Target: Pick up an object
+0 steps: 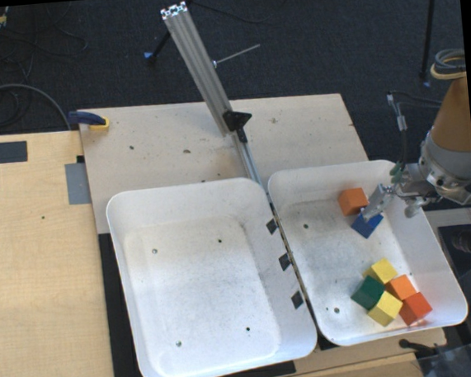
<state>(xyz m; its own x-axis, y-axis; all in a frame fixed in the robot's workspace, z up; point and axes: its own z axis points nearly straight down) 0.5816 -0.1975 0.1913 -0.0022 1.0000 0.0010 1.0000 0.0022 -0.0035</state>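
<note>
The left bin [196, 282], seen from above, sits with its right rim touching the right bin [329, 299], and its speckled floor offers wide open room. Taking the right bin as the landmark from here on: near its upper middle lies an orange block [353, 200], a small cube with a lighter top face, resting flat on the floor. Just below and to the right of it, touching or nearly touching its corner, lies a blue block [367, 225], a small dark-blue piece turned at an angle to the bin's walls. The gripper [379, 202] reaches in over the bin's right rim, its pale fingers pointing left and down; the tips sit right at the blue block's upper edge and just beside the orange block. Whether the jaws are spread or pressed together cannot be told, and no block is seen between them.

Toward the bin's lower right corner sits a tight cluster: a green block [366, 293], two yellow blocks [384, 272] and two orange-red blocks [413, 307], all touching, close to the right wall. The bin's left half and its middle floor lie bare, giving free space on that side.
</note>
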